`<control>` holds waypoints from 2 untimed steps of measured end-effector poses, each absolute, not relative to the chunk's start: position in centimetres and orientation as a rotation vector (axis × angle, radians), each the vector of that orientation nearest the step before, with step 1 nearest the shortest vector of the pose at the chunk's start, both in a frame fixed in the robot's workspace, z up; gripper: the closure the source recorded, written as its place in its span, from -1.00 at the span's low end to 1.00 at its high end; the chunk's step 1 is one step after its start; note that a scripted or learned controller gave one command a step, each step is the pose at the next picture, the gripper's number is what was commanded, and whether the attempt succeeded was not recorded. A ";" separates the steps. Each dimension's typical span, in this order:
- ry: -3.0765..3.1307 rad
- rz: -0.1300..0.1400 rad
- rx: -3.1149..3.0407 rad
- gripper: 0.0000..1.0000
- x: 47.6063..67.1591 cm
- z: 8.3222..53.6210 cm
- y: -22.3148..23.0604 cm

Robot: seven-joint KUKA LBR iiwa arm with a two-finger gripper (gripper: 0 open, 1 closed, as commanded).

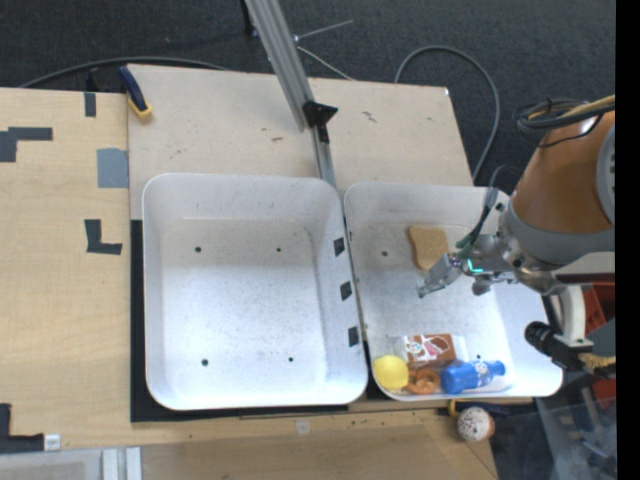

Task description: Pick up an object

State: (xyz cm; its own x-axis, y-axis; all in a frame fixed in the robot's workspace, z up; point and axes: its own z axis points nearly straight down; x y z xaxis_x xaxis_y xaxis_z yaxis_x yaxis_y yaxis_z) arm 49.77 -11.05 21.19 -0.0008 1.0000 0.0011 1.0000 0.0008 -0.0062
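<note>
A tan bread-shaped piece [429, 245] lies in the right bin [400, 203], just above and touching the gripper [438, 279], whose finger spread I cannot tell. The arm [560, 193] reaches in low from the right, wrist angled down-left. Below the gripper, well apart, sit a yellow lemon [390, 372], a snack packet [430, 350] and a blue bottle [470, 375].

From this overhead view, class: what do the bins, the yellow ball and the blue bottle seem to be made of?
Bins: likely matte white plastic, with rounded moulded corners and dark speckling. Yellow ball: smooth, perhaps plastic or rubber; too small to tell. Blue bottle: probably plastic, with a lighter cap.
</note>
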 end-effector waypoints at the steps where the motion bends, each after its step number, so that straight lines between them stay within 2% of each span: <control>1: -2.222 0.002 -2.218 -1.00 49.8 21.4 -11.1; 2: -2.216 0.009 -2.216 -1.00 49.4 15.0 -11.3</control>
State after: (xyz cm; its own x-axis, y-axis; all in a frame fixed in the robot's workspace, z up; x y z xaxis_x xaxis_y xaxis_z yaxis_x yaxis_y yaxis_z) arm 49.39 -11.25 15.01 -0.0001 1.0000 0.0012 1.0000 0.0001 -0.0090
